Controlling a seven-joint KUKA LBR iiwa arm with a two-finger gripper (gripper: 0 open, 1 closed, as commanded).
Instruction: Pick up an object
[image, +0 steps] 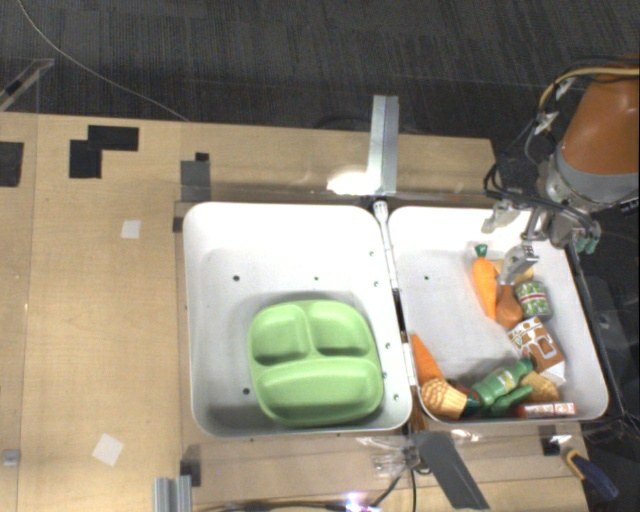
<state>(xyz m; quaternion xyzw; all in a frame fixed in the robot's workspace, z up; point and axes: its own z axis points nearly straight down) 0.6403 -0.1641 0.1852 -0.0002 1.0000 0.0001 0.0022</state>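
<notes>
Hovering over the right white bin (440, 300), gripper (520, 262) above the orange plastic carrot (485, 285), grip state unclear

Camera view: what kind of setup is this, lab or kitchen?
Likely a robot lab picking bench, not a kitchen: two white bins on a wooden bench, toy food piled in the right one, a green tray in the left.
</notes>
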